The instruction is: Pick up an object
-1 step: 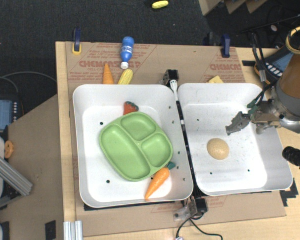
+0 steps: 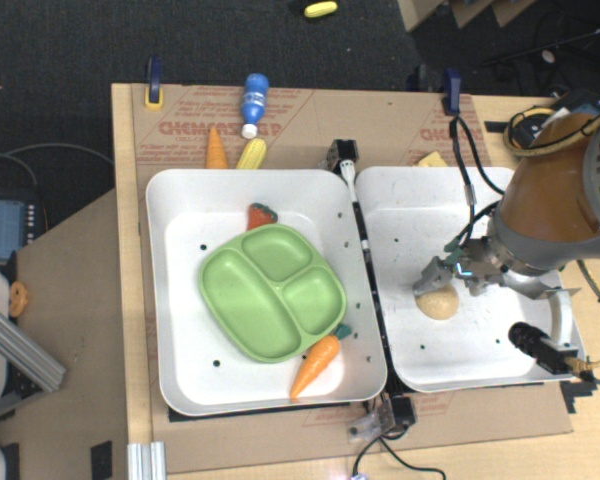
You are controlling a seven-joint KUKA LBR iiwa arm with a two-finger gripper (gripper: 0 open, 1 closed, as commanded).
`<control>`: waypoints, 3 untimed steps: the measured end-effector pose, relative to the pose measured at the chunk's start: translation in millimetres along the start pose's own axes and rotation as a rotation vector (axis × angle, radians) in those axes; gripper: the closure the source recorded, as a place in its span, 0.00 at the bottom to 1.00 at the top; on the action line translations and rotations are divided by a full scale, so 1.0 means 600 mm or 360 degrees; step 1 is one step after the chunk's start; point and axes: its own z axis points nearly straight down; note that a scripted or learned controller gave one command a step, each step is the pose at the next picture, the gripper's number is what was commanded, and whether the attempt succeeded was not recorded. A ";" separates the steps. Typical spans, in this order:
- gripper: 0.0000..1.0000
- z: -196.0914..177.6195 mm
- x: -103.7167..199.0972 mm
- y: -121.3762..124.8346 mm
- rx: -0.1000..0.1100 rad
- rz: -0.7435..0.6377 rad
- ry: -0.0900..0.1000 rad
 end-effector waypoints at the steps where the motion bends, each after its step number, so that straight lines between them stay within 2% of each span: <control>1: 0.00 0.106 -0.035 -0.003 -0.0011 0.0005 -0.0002; 2: 0.00 0.102 -0.025 -0.050 -0.0008 0.0003 -0.0001; 3: 0.00 0.101 0.004 0.027 -0.0024 -0.0005 -0.0007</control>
